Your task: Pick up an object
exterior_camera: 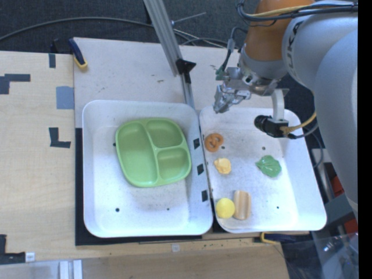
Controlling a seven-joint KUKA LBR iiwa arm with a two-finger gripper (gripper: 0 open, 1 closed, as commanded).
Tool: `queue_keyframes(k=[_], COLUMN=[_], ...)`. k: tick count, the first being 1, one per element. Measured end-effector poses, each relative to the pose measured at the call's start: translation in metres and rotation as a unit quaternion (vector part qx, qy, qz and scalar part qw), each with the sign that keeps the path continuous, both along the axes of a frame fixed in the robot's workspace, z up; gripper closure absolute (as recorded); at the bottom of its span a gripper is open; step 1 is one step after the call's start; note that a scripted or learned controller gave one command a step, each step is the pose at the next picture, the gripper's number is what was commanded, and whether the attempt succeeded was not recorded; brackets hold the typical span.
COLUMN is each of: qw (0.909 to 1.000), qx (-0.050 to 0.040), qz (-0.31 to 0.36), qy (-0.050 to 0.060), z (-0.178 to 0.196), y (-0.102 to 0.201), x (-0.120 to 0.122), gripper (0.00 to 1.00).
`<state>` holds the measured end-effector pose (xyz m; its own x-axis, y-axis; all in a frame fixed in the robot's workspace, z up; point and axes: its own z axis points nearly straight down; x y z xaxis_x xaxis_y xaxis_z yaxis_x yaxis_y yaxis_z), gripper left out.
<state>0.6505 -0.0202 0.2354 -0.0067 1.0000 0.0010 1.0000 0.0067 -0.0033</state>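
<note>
My gripper [222, 104] hangs above the far left corner of the right bin [302, 156], its fingers close together with nothing seen between them. Below it in that bin lie a small brown pretzel-like piece [214, 142], a pale orange lump [222, 166], a green leafy piece [269, 165], a yellow ball [225, 207] and a tan bread-like roll [242, 204]. The pretzel piece sits closest to the gripper, a little toward the front.
The left bin [99, 173] holds a green divided plate [154, 151]. A slanted metal post [165, 31] rises behind the bins. A black cable clip [270, 124] hangs from the arm over the right bin's far edge.
</note>
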Motion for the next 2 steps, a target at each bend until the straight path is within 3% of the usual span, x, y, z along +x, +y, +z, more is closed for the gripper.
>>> queue_keyframes(k=[2], qw=[1.0000], qx=[-0.0002], qz=[0.000], qy=[0.000], z=[-0.008], y=[0.118], x=[0.007], gripper=[1.00])
